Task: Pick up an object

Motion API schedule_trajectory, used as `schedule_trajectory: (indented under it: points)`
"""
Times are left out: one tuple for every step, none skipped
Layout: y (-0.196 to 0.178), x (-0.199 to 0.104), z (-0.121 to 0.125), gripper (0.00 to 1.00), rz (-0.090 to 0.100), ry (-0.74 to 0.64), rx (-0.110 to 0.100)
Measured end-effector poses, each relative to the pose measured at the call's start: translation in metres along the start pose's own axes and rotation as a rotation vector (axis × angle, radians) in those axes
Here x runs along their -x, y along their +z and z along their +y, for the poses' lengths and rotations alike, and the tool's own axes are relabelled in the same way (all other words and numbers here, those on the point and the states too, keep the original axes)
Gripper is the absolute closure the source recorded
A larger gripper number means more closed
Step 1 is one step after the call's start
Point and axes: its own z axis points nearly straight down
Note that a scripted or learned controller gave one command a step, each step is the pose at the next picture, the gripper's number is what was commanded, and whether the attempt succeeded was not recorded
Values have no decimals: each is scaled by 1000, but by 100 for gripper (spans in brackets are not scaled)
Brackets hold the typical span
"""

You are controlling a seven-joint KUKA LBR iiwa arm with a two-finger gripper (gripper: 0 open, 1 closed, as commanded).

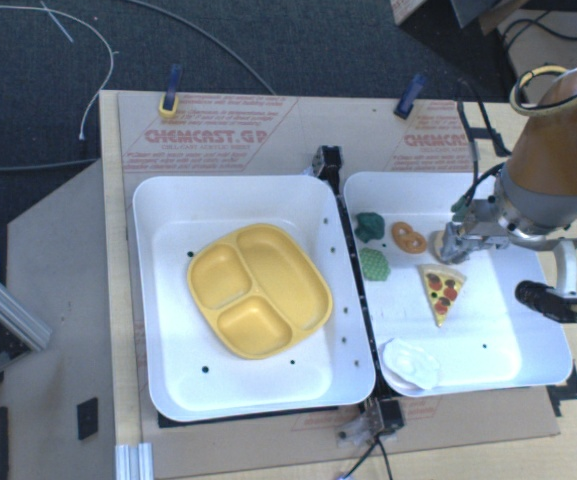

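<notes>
In the right bin (488,353) lie a pizza slice toy (441,292), a brown pretzel (407,236), a dark green piece (370,226), a lighter green piece (374,263) and a white crumpled object (411,363) at the front rim. My gripper (452,248) hangs low over the bin, just right of the pretzel and above the pizza slice's wide end. Nothing shows between its fingers.
The left bin (168,363) holds a yellow divided plate (259,289). A black clamp (328,160) sits at the back between the bins. Two blue clips (172,90) (409,96) hold the cardboard base. The arm's black fitting (548,301) overhangs the right bin's right side.
</notes>
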Motion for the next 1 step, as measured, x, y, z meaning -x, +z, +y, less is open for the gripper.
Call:
schedule_trajectory:
  points:
    - [-42,0,2,100,0,1,-1]
